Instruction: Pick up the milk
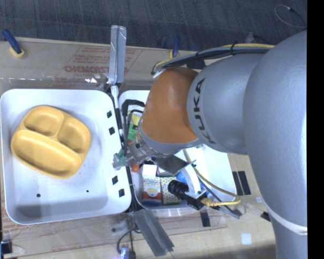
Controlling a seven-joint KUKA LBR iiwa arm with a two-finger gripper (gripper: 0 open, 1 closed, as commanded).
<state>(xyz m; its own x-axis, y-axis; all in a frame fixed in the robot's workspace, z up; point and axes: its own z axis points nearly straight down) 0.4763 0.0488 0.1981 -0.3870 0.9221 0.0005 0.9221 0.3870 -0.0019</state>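
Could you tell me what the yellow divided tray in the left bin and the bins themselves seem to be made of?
The yellow three-compartment tray looks like moulded plastic with a smooth, slightly glossy finish: soft highlights run along its rounded rims. The shallow white left bin also looks like plastic, matte, with rounded moulded corners and a few dark specks; painted metal cannot be ruled out.

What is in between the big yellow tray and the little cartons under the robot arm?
In the camera view, bare white floor of the left bin and the two bins' touching rims lie between the yellow tray and the cartons.
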